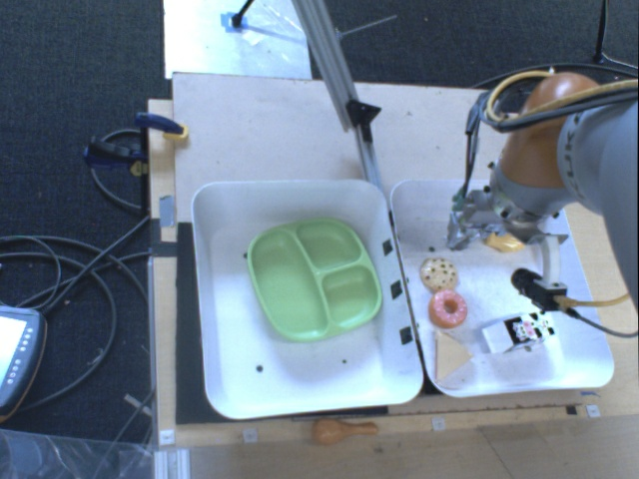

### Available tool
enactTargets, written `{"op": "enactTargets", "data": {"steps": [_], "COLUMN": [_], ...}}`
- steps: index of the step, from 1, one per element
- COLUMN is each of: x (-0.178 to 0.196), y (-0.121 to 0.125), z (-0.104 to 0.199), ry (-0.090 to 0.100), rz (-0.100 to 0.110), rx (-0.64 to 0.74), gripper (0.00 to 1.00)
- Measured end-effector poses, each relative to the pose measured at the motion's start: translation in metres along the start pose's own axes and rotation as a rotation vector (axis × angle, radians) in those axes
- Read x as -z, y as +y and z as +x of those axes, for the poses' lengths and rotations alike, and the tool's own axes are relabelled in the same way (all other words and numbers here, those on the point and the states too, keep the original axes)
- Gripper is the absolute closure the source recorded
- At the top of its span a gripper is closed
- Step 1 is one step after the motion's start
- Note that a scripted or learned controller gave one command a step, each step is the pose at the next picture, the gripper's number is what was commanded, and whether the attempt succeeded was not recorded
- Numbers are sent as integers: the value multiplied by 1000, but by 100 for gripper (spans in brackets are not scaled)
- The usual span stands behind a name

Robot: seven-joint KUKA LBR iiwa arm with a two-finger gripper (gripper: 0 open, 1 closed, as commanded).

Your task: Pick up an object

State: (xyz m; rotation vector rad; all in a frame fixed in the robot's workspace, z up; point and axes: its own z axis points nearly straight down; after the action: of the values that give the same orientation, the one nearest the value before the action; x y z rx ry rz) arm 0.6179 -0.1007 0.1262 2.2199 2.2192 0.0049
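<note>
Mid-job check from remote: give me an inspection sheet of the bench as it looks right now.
Surface: bench bears a left bin and a right bin.
Job's things: in the right bin, cookie, pink donut, tan wedge, black-and-white box, yellow piece by the gripper.
Clutter: green divided plate in the left bin; wooden piece on the bench's front edge.
Grippers: gripper low in the right bin's far end; grasp not discernible.
Cables: black bundle on the floor at left; yellow and black hoses on the arm.
Surroundings: dark carpet, clamp, pendant.
</note>
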Motion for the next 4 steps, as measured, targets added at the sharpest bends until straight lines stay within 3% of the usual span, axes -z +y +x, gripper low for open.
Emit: {"op": "enactTargets", "data": {"steps": [2, 3, 4], "x": [131, 130, 134], "y": [6, 7, 0], "z": [-1, 0, 57], "ry": [-2, -2, 2], "rz": [-6, 1, 3], "rx": [7, 7, 11], "gripper": [100, 100, 100]}}
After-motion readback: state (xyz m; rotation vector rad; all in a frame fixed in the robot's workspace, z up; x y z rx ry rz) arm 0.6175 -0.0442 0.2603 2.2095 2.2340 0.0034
